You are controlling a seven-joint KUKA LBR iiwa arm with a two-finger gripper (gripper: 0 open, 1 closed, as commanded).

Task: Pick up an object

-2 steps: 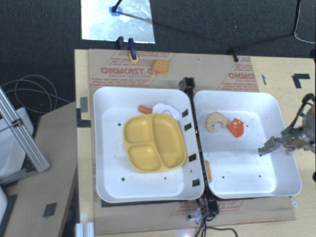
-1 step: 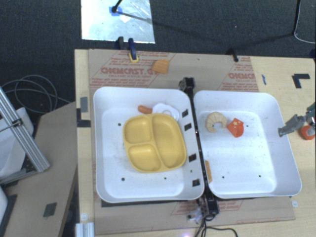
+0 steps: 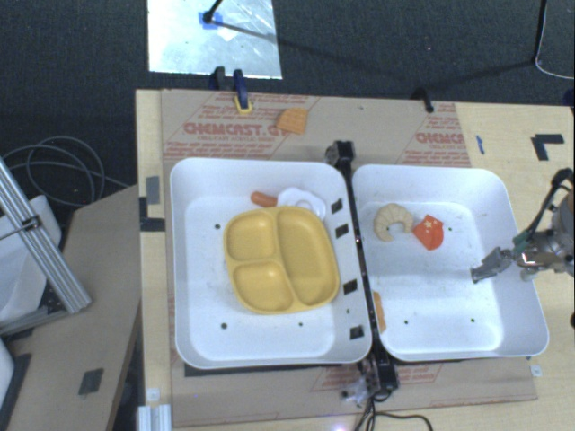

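Dark carpet surrounds the desk (image 3: 503,119), whose brown top carries two shallow white bins side by side. My pincer (image 3: 488,268) sits at the right edge of the right bin (image 3: 449,330), low over its floor near the right wall; it has nothing in its grasp, and I cannot tell how far apart it stands.

The nearest things to pick are in this same bin: a pale curled croissant toy (image 3: 393,221) and, just beside it on its right, a small red block (image 3: 429,232). Both lie toward the far side, well apart from my pincer. I judge the red block the better target, since it is closer to me and compact. To do it well I would travel left and away across the bare floor, centre above the block, and come straight down so I do not nudge the croissant.

The room between is open white floor. The bin walls slope up, so I should stay off the right rim. The left bin (image 3: 202,330) holds a yellow divided tray (image 3: 280,260) with a small orange piece (image 3: 263,199) and a white item (image 3: 301,200) behind it; that corner is crowded.
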